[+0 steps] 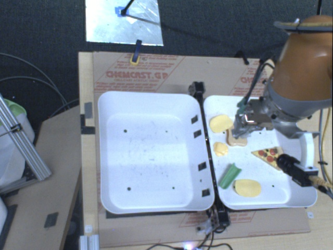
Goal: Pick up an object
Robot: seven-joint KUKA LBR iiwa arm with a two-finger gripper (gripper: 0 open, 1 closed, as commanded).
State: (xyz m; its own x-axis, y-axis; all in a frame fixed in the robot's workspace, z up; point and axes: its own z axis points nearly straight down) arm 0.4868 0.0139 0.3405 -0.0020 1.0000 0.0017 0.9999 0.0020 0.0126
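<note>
In the right bin (299, 194), a yellow oval piece (247, 188) lies nearest, a green piece (229, 176) just left of it, a pizza slice (269, 155) farther back. Beyond them the pincer (239, 133) is down on a tan piece (237, 138); I cannot tell how wide it stands.

To the left of my pincer (240, 132) sits the left white bin (151, 155), and the right white bin (299, 194) lies under it. Black clips (197, 134) line the seam between the two, just left of the pincer. Both bins rest on a cardboard sheet (171, 72) with red print. Far up and left of the pincer, a shiny metal plate (124, 14) lies on the dark carpet (36, 35), with a yellow-and-blue clamp (136, 53) just below the plate. An aluminium rail (23, 145) leans at the far left.
</note>
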